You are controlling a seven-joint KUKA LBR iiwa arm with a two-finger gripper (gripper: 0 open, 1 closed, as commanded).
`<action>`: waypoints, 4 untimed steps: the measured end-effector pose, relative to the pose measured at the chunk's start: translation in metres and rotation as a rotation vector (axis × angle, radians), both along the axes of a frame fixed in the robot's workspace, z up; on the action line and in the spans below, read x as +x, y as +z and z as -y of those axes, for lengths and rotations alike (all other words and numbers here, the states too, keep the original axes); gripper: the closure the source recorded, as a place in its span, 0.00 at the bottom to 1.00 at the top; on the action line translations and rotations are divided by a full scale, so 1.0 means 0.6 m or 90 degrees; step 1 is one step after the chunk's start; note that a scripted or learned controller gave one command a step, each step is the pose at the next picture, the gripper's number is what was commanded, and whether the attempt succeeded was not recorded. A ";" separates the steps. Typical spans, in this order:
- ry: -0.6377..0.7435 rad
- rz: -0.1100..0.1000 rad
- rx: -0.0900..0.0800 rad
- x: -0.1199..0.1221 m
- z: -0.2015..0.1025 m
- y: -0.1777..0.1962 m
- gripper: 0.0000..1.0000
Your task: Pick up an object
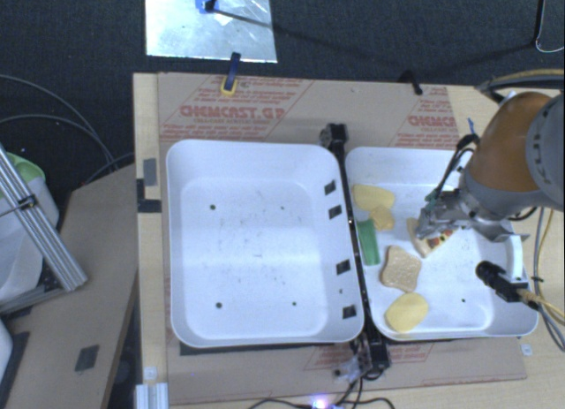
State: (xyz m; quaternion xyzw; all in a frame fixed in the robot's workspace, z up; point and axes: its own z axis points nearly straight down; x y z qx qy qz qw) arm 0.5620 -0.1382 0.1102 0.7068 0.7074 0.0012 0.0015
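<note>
The end effector is down in the right bin over a small toast-like piece; I cannot tell its grip. A green block lies nearby.

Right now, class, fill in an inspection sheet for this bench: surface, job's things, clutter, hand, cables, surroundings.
Surface: left bin and right bin side by side on a printed board.
Job's things: in the right bin, two yellow pieces, a green block, a toast-like slice, a yellow round.
Clutter: nothing seen.
Hand: hand low in the right bin over a small item; grip unclear.
Cables: black cables on the dark floor.
Surroundings: metal sheet, aluminium frame.
</note>
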 end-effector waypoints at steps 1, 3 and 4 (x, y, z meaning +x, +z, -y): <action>0.006 0.003 0.001 0.013 -0.126 0.132 1.00; -0.003 -0.006 0.001 -0.080 -0.053 0.028 0.00; 0.000 0.000 -0.001 -0.034 -0.027 0.008 0.00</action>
